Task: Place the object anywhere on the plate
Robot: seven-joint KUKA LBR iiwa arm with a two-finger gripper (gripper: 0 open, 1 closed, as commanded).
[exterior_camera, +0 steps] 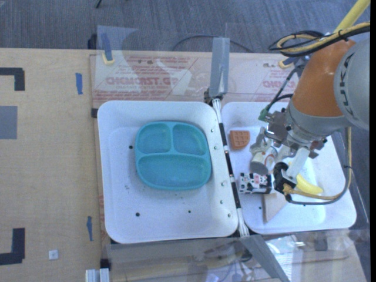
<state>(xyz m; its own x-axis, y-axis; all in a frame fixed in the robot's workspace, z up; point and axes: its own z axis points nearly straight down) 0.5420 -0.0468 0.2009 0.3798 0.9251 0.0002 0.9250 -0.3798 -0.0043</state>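
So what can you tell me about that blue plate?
The blue plate is teal, looks like smooth plastic, and has rounded corners. Raised ridges split it into three sections: two smaller ones at the far side and one long one nearer the camera. It lies flat, right side up, in the left white bin, near its middle. No food sits in it.

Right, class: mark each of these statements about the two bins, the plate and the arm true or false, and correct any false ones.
1. The teal plate lies in the left bin. True.
2. The plate has three compartments. True.
3. A waffle-like brown piece rests on the plate. False: it lies in the right bin, near the divider.
4. The gripper hangs over the left bin. False: it is over the right bin.
5. A yellow object lies in the right bin. True.
6. The arm's band above the wrist is blue. False: it is orange.
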